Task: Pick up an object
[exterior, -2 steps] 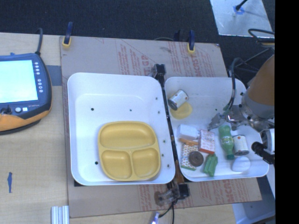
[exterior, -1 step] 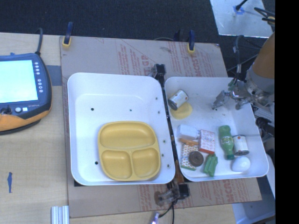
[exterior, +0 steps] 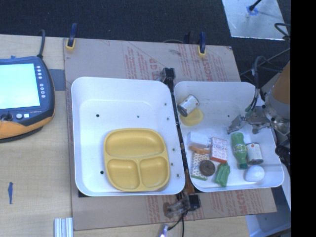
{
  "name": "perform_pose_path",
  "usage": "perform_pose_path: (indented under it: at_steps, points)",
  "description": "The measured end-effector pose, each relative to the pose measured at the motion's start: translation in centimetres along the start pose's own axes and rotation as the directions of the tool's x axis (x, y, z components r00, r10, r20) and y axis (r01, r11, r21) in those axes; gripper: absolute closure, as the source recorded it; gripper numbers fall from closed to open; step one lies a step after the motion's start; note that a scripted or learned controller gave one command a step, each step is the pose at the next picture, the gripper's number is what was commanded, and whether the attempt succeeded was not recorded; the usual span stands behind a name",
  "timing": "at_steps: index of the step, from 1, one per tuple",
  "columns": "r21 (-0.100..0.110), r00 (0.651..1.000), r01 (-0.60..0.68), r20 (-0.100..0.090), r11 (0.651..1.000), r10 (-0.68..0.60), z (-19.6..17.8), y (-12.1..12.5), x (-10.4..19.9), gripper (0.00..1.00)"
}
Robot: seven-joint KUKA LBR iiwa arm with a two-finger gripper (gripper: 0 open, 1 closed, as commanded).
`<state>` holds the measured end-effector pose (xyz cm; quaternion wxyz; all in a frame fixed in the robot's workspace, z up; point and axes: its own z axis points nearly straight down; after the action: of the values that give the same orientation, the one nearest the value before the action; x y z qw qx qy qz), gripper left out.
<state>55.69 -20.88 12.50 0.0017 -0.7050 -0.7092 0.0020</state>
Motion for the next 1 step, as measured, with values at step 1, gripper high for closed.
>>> perform_pose_path:
  at_steps: [1]
  points:
    - [-0.011, 1.0, 0.0, 0.002, 1.0, 0.0, 2.89, -2.48, 0.45, 0.0]
